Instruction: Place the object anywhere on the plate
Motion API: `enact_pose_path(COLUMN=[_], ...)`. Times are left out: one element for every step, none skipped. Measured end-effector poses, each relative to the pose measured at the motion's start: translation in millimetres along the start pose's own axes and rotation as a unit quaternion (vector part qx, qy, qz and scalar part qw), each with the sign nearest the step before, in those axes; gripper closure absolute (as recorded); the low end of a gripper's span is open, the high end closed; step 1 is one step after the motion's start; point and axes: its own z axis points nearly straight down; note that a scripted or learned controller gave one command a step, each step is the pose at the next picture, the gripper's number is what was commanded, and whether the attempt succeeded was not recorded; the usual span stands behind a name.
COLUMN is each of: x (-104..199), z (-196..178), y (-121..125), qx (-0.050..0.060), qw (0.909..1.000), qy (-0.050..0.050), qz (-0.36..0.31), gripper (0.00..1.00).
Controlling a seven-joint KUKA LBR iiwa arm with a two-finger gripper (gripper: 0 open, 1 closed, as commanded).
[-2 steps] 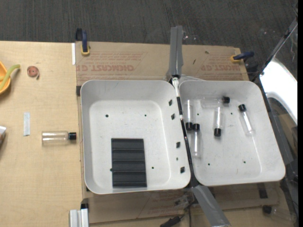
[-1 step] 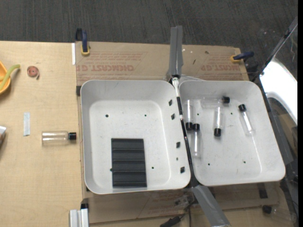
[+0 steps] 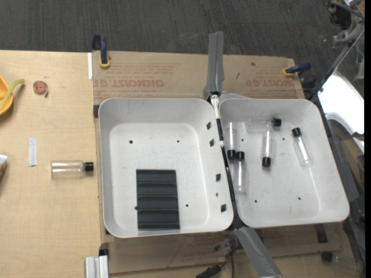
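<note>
A black ribbed rectangular plate [image 3: 156, 198] lies flat on the floor of the left bin [image 3: 116, 155], near its front edge. The right bin [image 3: 324, 172] holds several clear vials with black caps. Two of them lie close to its left wall [image 3: 231, 141] [image 3: 240, 172]. Another [image 3: 266, 146] is near the middle, one [image 3: 258, 125] lies crosswise at the back, and one [image 3: 301, 148] is towards the right. All the vials rest loose on the bin floor.
On the bench left of the bins lie a clear bottle with a black cap [image 3: 69, 167], a white strip [image 3: 32, 152], a small brown disc [image 3: 39, 87] and a yellow object [image 3: 6, 94]. Clamps [image 3: 101, 51] [image 3: 295, 69] hold the cardboard. White machine parts [image 3: 345, 103] stand at the right.
</note>
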Motion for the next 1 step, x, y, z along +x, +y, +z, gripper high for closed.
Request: enact_pose_path(x=[-40.1], z=[0.0], y=[60.6], qx=[0.000], qw=[0.9995], qy=[0.000], qz=[0.033], gripper=[0.00])
